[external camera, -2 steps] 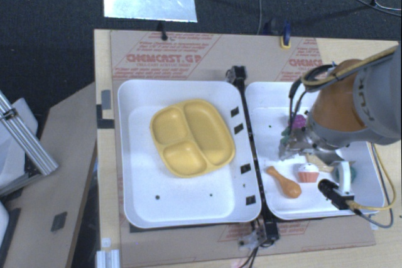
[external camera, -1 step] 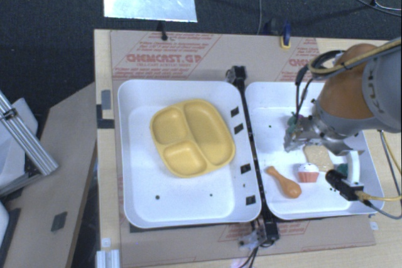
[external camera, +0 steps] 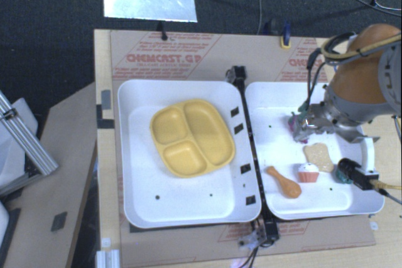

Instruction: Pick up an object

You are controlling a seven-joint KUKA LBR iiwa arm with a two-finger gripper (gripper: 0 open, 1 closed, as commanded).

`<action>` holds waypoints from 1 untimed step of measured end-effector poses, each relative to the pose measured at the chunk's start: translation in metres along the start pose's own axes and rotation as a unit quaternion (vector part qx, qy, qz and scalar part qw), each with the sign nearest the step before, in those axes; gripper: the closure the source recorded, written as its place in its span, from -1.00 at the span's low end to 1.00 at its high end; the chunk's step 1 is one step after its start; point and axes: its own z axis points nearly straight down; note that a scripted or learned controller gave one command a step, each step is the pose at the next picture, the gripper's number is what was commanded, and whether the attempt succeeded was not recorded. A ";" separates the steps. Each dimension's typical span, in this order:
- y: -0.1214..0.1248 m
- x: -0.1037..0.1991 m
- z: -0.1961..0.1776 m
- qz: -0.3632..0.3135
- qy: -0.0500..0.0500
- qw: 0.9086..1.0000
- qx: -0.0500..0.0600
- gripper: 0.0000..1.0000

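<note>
My gripper (external camera: pixel 300 128) hangs low over the upper middle of the right bin (external camera: pixel 276 198), reaching in from the right. A small purple thing (external camera: pixel 293 124) shows at its tip, touching or just beside it; I cannot tell which. Just below and right of the gripper lies a beige slice of bread (external camera: pixel 320 156). A small cupcake with a pink base (external camera: pixel 308 172) sits under the bread. An orange drumstick (external camera: pixel 283 181) lies to the cupcake's left, near the bin's front.
The left bin (external camera: pixel 141 198) holds a yellow plate with three compartments (external camera: pixel 191 137). A black divider with clips (external camera: pixel 246 141) runs between the two bins. Cardboard lies under both bins.
</note>
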 end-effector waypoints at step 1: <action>0.007 0.048 0.001 -0.003 0.001 1.000 0.002 1.00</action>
